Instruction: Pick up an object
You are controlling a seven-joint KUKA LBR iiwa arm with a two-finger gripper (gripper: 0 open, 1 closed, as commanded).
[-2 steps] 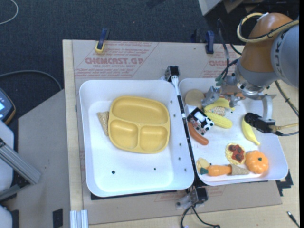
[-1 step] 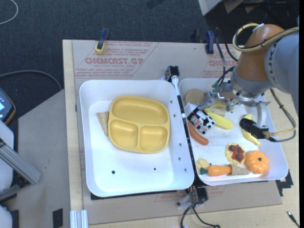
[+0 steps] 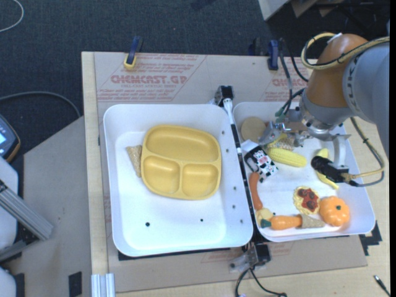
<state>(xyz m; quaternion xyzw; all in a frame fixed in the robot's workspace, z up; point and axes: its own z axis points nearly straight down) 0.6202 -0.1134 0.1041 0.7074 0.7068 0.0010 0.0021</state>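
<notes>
The right bin point(image 3: 365, 218) holds several toy foods. A yellow corn cob point(image 3: 286, 158) lies near its middle, with a black and white cow figure point(image 3: 261, 162) to its left. An orange pumpkin point(image 3: 335, 210), a pizza slice point(image 3: 307, 198), a carrot point(image 3: 286, 222) and a red sausage point(image 3: 255, 190) sit toward the front. A yellow banana point(image 3: 326, 171) lies at the right, partly under a black cable. My gripper point(image 3: 282, 133) hangs low over the back of this bin, just above the corn cob and beside a tan round cookie point(image 3: 252, 128).
The left bin point(image 3: 179, 228) carries a yellow divided plate point(image 3: 181, 161) with a tan cracker point(image 3: 134, 156) poking out from under its left side. A black divider rail point(image 3: 234, 147) runs between the bins. Blue clamps point(image 3: 132, 52) hold the board's far edge.
</notes>
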